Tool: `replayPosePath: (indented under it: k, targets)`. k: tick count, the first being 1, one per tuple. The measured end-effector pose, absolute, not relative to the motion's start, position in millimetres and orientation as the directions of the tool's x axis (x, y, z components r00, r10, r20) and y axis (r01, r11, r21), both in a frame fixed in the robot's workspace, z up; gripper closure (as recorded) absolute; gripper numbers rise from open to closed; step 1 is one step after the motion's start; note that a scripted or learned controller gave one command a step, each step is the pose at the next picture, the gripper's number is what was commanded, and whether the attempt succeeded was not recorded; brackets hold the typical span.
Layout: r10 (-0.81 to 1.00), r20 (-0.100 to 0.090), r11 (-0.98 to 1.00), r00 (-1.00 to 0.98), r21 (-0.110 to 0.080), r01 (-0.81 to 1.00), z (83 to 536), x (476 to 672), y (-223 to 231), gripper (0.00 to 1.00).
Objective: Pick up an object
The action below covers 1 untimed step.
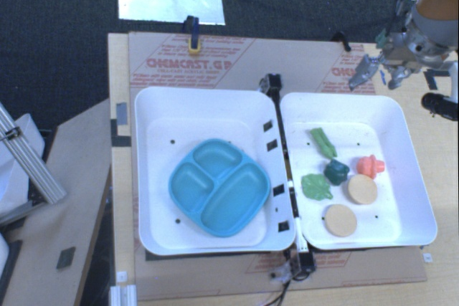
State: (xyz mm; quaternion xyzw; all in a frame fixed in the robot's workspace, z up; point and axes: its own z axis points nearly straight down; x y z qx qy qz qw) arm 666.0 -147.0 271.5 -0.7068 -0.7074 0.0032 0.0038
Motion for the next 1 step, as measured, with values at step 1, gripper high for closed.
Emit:
replayPosePath:
  k: [1]
  targets:
    - [1.0,-0.001,0.003,-0.003,0.002,1.0,279.7,667.6,-146.5,0.0]
